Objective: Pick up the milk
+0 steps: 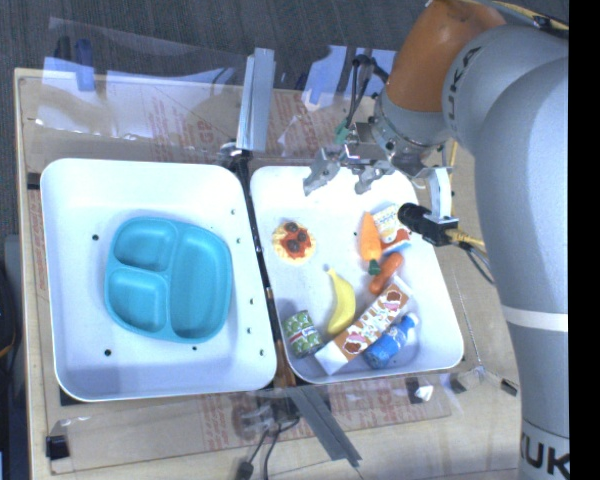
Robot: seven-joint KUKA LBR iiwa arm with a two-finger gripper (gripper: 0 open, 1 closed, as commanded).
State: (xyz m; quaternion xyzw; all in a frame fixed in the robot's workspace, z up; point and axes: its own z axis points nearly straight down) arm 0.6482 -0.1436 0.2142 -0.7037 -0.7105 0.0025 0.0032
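Spread wide and holding nothing, the metal two-finger pincer [343, 174] hovers over the top edge of the right shallow white plastic bin [442, 360]. Far to its left lies a smooth blue three-compartment plastic tray [170, 274]. Below it sit a round tart-like toy [293, 241] and a curved glossy yellow banana [341, 303]. Below-right, the boxy printed milk carton [373, 323] lies flat, touching the banana and a blue pouch [392, 344]: I judge the fingers could snag a neighbour, or slip off the slick card.

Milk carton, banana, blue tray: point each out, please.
milk carton [372, 325], camera view, printed side panel.
banana [341, 304], camera view, middle of its curve.
blue tray [170, 276], camera view, ridge between compartments.
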